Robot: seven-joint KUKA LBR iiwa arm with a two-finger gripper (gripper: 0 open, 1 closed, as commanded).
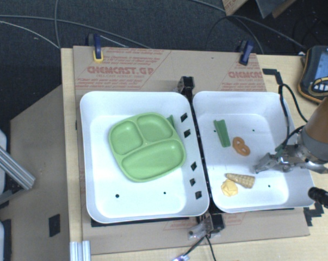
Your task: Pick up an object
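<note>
Camera view, cone [241, 180] lying flat, tip pointing left

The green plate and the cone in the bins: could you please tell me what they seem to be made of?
Green plate: likely moulded plastic, uniformly pale green with a soft sheen and smooth rounded dividers.
Cone: tan with a faint crosshatched look like a wafer; probably a plastic toy, though too small to be sure.

Open bin floor [261, 126] beyond pretzel [241, 146].
</note>
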